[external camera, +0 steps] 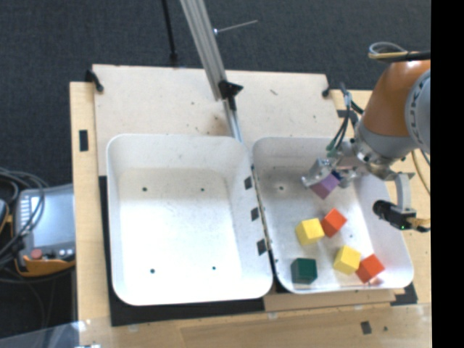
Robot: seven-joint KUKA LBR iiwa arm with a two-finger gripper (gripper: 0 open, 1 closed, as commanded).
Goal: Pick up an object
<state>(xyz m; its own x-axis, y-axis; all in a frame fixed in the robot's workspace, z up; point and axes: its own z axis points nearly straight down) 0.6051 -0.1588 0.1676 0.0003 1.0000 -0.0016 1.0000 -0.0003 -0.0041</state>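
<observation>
The grey arm with its orange band [395,100] reaches in from the right over the right-hand shallow white bin [279,158], one of two bins side by side on the pale wooden surface [167,96]. Its metal two-finger claw [328,177] hangs low in the upper middle of that bin, and a small purple block [325,185] sits right at its fingertips, tilted; the block looks to lie between the fingers with the claw closed narrowly about it, though whether it is lifted clear of the bin floor cannot be told from this slanted view. The other pieces lie apart from the claw, lower in the same bin: a yellow cube [309,230] with an orange-red cube [334,222] just beside it on the right, touching or nearly so; further down a second yellow cube [347,259] with a second orange-red cube [370,267] close against its right side near the bin's lower right corner; and a dark green cube [304,270] near the lower left wall of that bin. The left-hand shallow white bin [116,216] shows a few dark specks on its floor. A slanted aluminium rail [203,38] rises from the back of the surface between the two bins, and a grey control pendant [43,223] with cables lies on the floor to the left.
</observation>
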